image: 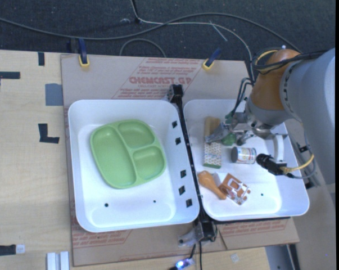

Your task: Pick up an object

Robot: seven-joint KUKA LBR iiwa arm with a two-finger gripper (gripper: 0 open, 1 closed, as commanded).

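Orange carrot-like toy (pixel 210 184) and patterned brown block (pixel 235 188) near in right bin (pixel 290 204), small can (pixel 245 154) beside checked sponge (pixel 212 155) mid-bin, gripper (pixel 230 133) above them, finger state hidden, green divided plate (pixel 127 152) in left bin (pixel 82 207).

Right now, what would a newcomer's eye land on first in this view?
The green divided plate, lying alone in the left bin. Then the grey arm with its orange band, reaching down over a clutter of small items in the right bin: a small can, a patterned packet.
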